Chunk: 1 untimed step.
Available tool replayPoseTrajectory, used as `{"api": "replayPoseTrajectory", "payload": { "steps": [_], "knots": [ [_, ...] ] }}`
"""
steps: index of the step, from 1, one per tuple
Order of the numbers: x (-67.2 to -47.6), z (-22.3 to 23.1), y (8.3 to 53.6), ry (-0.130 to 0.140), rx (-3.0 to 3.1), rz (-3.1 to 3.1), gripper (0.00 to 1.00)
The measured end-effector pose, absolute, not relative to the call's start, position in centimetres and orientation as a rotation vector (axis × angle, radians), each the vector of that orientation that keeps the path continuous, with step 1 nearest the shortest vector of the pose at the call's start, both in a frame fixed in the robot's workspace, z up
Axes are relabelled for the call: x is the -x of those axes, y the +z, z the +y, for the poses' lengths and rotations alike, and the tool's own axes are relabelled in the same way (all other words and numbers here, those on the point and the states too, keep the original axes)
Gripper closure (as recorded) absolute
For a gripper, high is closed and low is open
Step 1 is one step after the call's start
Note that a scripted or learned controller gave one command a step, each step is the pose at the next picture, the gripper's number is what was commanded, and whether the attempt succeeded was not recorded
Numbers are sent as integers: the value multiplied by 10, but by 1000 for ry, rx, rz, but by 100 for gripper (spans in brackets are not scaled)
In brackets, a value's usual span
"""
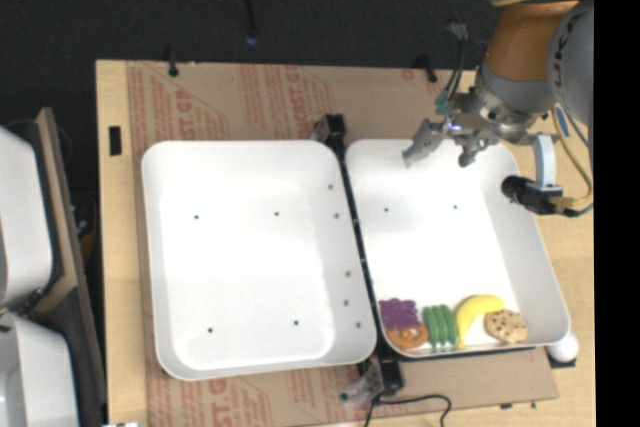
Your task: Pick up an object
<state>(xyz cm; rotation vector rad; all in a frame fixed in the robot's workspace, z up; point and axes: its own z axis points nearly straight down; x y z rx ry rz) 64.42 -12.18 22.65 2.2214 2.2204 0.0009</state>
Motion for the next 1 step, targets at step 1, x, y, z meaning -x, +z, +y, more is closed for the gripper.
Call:
{"api": "replayPoseTrajectory", "payload": {
  "steps": [1],
  "knots": [
    [-611, -165, 123, -9, -2231, 2221, 0]
  ]
}}
